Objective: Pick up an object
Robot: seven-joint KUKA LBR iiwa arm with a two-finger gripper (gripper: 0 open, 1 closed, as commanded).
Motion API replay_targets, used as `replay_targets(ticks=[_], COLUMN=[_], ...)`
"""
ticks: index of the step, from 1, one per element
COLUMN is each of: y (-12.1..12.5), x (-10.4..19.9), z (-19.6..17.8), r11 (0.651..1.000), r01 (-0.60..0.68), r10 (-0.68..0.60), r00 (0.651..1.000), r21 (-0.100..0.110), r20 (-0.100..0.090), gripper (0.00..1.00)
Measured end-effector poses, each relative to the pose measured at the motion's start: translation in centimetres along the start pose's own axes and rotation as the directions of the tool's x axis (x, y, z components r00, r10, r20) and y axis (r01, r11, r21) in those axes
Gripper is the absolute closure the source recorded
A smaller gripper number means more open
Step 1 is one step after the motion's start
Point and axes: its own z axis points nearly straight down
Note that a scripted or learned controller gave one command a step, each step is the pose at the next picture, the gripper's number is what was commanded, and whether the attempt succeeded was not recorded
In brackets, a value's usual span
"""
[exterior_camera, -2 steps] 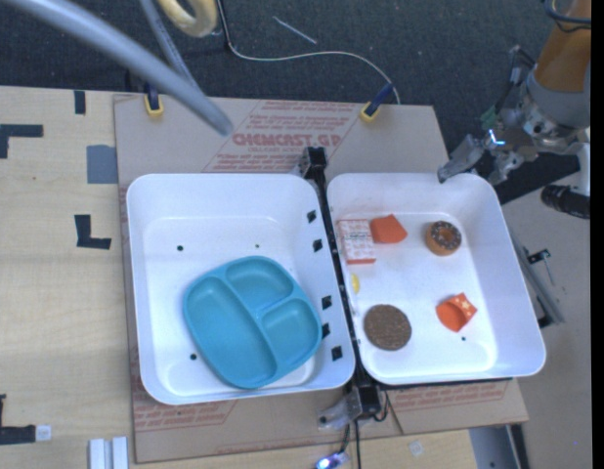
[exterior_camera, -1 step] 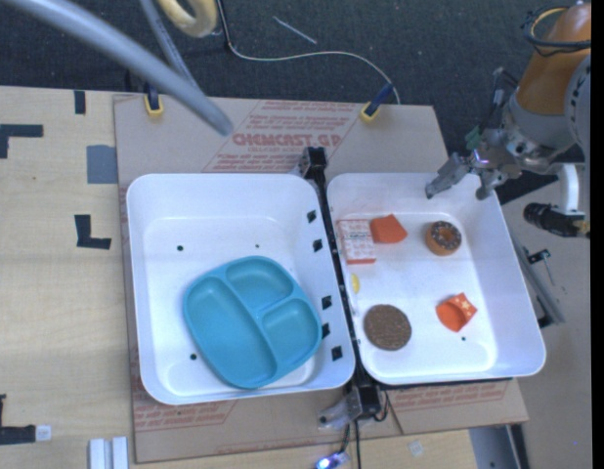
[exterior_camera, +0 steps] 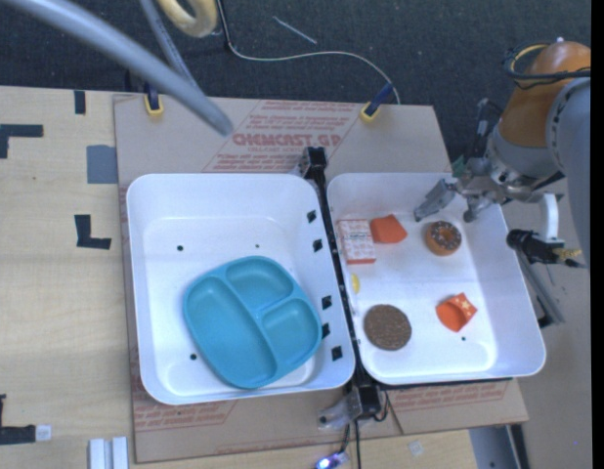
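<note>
2 bins (exterior_camera: pixel 146 262), gripper (exterior_camera: pixel 453 195) over right

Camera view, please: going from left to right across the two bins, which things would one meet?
Blue divided plate → small yellow piece → brown round patty → sprinkled doughnut → orange packet.

Blue divided tray (exterior_camera: pixel 251 320) in the left white bin (exterior_camera: pixel 151 208), on a cardboard sheet (exterior_camera: pixel 273 140)
</note>
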Motion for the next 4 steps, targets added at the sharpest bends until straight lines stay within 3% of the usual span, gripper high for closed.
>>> replay_targets(ticks=[1, 3, 4], y=[0.2, 0.5, 0.0], x=[0.0, -0.4, 4.7], z=[-1.4, -12.9, -11.3], r11=[1.0, 1.0, 1.0], r01=[0.002, 0.001, 0.004], r10=[-0.002, -0.001, -0.004], r00=[1.0, 1.0, 1.0], r21=[-0.006, -0.011, -0.004], r20=[0.002, 0.001, -0.001], gripper=[1.0, 1.0, 1.0])
